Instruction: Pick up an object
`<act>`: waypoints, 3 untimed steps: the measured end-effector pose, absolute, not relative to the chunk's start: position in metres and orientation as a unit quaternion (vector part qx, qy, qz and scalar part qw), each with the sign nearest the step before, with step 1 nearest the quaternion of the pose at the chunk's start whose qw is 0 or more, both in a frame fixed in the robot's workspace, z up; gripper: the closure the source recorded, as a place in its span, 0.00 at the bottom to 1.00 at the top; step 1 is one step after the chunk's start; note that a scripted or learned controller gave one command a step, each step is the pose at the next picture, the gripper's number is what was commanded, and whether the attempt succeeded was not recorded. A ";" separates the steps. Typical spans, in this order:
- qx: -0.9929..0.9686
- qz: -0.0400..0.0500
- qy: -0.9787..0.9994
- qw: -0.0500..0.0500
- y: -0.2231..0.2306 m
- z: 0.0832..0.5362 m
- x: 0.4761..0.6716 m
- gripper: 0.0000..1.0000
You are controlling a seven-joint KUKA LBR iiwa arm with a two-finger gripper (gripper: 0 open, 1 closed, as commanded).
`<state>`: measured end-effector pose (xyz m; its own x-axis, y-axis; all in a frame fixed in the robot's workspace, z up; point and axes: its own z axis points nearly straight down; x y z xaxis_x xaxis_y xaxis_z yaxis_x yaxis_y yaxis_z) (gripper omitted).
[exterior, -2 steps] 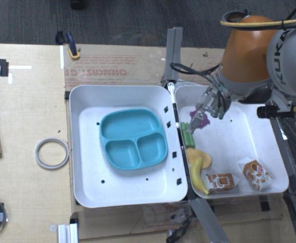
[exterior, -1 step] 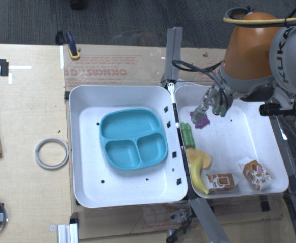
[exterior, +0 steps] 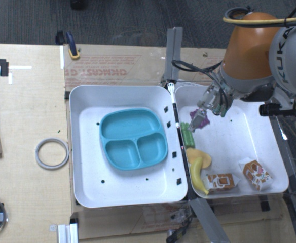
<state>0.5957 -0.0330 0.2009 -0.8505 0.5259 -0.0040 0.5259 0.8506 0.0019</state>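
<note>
1. The arm (exterior: 259, 39) reached in from the right over the right bin (exterior: 269, 135), its gripper (exterior: 215, 103) above that bin's upper-left part.
2. A small purple object (exterior: 199, 118) sat just below and left of the gripper tip, apparently touching it; whether the tip actually clasped it could not be told.
3. Just beneath lay a green object (exterior: 187, 135) along the bin's left wall, then a banana (exterior: 198, 167).
4. Two small packets (exterior: 222, 181) (exterior: 256, 174) lay at the bin's lower edge, well apart from the gripper.
5. The left bin (exterior: 82, 151) held a blue divided plate (exterior: 133, 138).
</note>
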 end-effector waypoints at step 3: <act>0.378 0.000 0.926 0.001 -0.047 0.192 0.632 0.00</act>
